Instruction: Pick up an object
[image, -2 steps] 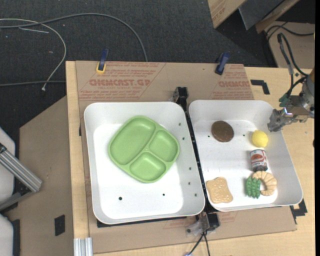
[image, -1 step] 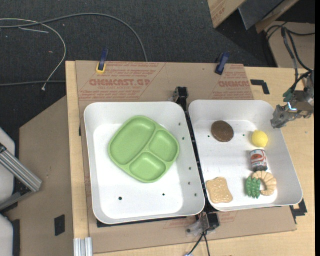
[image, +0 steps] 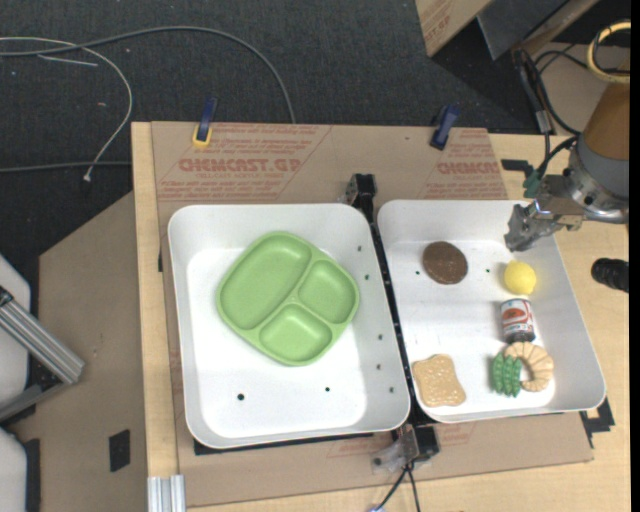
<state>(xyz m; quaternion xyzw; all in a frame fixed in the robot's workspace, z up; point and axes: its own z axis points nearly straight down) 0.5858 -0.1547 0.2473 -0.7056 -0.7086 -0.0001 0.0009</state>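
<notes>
The gripper (image: 522, 232) hangs over the far right corner of the right bin (image: 470, 222), at the end of the grey arm (image: 600, 165) that comes in from the right edge with its orange band above the wrist. Whether it is parted or closed cannot be told from this angle; nothing is visibly caught in it. Just below and in front of it lies a small yellow ball (image: 519, 278), near but apart from the tool. To the left of the ball, toward the middle of that bin's far half, sits a round brown disc (image: 444, 263). Below the ball stands a small can with a red and white label (image: 517, 320), and below the can, near the bin's near right corner, lies a ring-shaped toy in green and tan (image: 522, 370). A tan slice of toast (image: 439, 381) rests at the near left corner of the same bin, well apart from the gripper. The left bin (image: 200, 380) holds a light green divided plate (image: 288, 297) with three compartments, turned at an angle and lying roughly in the bin's middle. Both bins rest on a cardboard sheet (image: 160, 300) clamped at its far edge by two blue clips (image: 206, 118).
</notes>
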